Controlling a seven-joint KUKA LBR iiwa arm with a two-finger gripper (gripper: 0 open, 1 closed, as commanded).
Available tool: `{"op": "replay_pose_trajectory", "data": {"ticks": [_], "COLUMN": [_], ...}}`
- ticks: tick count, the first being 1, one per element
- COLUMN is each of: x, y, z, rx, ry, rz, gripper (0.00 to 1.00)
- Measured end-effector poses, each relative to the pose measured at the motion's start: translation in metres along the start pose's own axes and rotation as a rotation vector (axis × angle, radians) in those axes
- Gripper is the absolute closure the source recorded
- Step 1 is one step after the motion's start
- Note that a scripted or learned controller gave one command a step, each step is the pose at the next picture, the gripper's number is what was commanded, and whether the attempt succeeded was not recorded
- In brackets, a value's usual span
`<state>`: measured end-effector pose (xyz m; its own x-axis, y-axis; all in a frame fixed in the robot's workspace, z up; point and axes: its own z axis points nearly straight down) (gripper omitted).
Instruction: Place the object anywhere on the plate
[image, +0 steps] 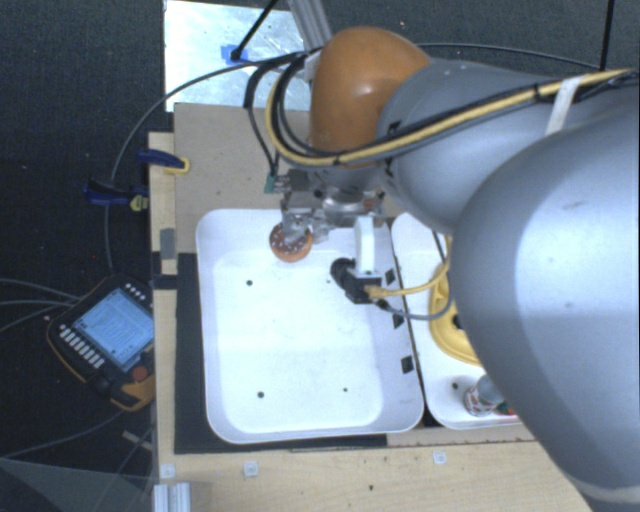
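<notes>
Small round orange-brown object (291, 243) sits just under my gripper (297, 222) at the upper edge of the left white bin (300, 400); my grip I cannot tell. No readable writing.

We're in a robotics lab: a teach pendant (105, 335) lies off the plywood bench (300, 470) (clamps (135, 195) gripping its edge), cables trailing everywhere.

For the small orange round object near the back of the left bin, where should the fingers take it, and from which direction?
Probably across its rim, coming straight down from above. The orange round object looks flat and disc-like, lying low on the floor of the left bin near its back wall, so a side approach seems blocked. The gripper is right above it.
</notes>
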<state>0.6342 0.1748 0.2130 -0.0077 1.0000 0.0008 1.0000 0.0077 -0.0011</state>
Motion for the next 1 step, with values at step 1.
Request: {"op": "replay_pose_trajectory", "data": {"ticks": [1], "x": [-0.0018], "y": [0.0005], "z": [-0.0017], "rx": [-0.002], "ry": [0.000], "rz": [0.003], "gripper": [0.00]}}
